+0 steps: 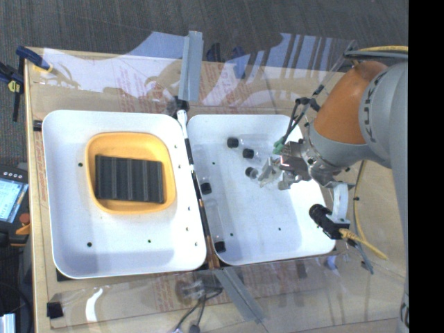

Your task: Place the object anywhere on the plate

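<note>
Camera view had the gripper point(267, 173) low over the right bin point(239, 245), centre-right of frame. Couldn't tell if it was open, closed or gripping anything; metal and glare blurred together there. No obvious object to carry: only small dark bits point(232, 143) near the bin's upper middle, too small to identify, so the object's location stayed unclear. The plate point(128, 146), yellow with a dark ribbed insert, sat in the left bin point(111, 255), centre-left of frame, well apart from the gripper. My read: confirm a solid grasp first, then lift straight up before heading left. The raised rims where both bins meet, mid-frame, were the edge to clear. Open floor lay in the right bin's lower half; the plate was broad, so placement was forgiving.
</note>
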Available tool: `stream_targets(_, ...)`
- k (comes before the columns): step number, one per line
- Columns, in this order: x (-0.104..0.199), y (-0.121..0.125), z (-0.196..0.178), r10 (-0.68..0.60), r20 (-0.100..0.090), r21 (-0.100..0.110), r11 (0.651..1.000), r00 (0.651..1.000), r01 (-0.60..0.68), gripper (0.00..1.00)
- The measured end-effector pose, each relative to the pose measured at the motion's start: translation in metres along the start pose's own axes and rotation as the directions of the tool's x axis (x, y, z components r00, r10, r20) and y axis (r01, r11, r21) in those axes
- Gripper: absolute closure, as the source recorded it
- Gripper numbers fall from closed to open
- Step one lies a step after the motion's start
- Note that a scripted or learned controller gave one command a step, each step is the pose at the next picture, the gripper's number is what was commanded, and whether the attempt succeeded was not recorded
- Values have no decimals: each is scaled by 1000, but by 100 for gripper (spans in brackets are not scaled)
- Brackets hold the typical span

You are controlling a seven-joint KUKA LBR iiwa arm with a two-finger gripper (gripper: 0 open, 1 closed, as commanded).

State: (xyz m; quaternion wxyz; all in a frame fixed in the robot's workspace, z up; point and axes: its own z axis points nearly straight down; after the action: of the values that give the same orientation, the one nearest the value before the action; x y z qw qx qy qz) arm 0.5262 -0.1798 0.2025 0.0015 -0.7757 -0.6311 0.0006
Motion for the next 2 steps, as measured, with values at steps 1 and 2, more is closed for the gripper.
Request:
stream_targets(1,49,17,-112,-159,1,-2,987,987,159,100)
stream_targets(2,54,47,0,-390,0,3,921,921,390,100)
